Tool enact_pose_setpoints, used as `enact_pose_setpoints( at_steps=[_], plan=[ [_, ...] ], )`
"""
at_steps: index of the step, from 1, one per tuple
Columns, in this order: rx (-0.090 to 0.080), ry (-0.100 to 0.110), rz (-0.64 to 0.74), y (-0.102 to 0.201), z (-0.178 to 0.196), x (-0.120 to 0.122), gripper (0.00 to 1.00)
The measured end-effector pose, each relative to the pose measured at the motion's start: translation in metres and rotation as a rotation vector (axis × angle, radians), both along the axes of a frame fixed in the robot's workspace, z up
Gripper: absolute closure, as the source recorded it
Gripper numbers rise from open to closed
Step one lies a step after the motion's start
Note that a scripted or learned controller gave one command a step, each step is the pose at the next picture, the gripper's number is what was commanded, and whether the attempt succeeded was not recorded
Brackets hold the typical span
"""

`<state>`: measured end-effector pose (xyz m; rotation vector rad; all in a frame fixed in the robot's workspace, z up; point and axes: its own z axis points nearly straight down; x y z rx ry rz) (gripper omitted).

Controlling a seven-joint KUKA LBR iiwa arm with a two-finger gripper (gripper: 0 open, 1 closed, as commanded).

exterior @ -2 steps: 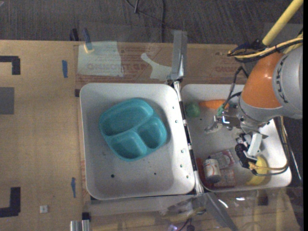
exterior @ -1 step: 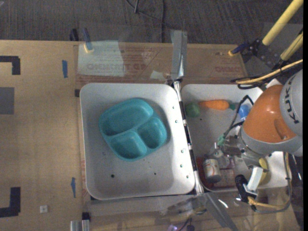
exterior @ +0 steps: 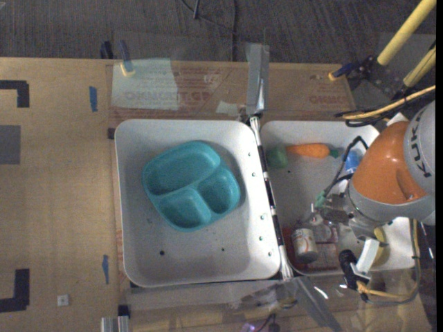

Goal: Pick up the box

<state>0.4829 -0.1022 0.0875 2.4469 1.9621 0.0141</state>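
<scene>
Tool is seen low in the right bin, at the lower right of the frame, below the arm's orange band. Whether it is spread or pressed together cannot be told, as its tip is hidden by its own body and cables. Nothing is seen held in it.

What is taken for the box, a flat dark red thing, is seen on the floor of the right bin near its lower left corner, just under the tool. Whether it is touched by the tool cannot be told. A small can is seen upright on or against the box's left part, just left of the tool.

Along the upper side of the same bin a carrot is laid, with a green thing just to its left and a blue thing to its right, partly hidden by a cable.

In the left bin a teal plate with three compartments is set near the middle. Both bins are carried by a tan worktop, on which strips of blue tape are stuck.
</scene>
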Motion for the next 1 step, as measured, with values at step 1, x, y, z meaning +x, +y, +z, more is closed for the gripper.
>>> enact_pose_setpoints(
  at_steps=[1],
  plan=[
    [-0.004,0.004,0.034,-0.0043,0.0001,0.0341,0.0]
  ],
)
